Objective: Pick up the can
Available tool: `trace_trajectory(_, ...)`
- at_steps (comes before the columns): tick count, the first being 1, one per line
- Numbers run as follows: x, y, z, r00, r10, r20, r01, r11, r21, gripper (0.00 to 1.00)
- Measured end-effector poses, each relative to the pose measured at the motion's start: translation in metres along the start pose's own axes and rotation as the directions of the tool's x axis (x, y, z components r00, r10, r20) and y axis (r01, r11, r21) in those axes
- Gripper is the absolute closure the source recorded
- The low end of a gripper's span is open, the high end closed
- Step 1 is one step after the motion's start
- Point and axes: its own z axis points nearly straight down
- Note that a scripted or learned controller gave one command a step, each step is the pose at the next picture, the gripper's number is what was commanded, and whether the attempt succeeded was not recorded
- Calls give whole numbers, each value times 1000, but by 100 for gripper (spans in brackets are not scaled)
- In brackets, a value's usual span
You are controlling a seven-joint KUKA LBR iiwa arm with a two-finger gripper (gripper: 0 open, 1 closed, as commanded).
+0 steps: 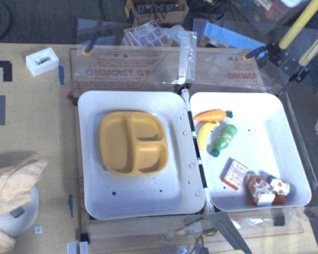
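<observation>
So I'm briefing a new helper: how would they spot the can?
Look in the right bin, at its near corner. The can lies there, brown and red, touching a white and red carton. The flat packet beside it is thinner.

Right bin (286, 126): your open floor lies along right side and upper right of bin; clutter hugs its left and lower edge; carrot (211, 115), banana (203, 135), green bottle (223, 139) packed touching near divider; red-white carton (234, 174) just beside can (256, 185) and small box (273, 190) at lower right; left bin (132, 202): yellow tray (132, 142) fills centre, floor below it open.
</observation>
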Motion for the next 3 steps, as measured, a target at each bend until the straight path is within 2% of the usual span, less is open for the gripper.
trace_trajectory(1,-38,12,124,985,-171,-2,171,985,-2,100)
trace_trajectory(2,-29,8,-10,882,-472,2,472,882,0,100)
trace_trajectory(3,-10,5,94,721,-693,-2,693,721,-4,100)
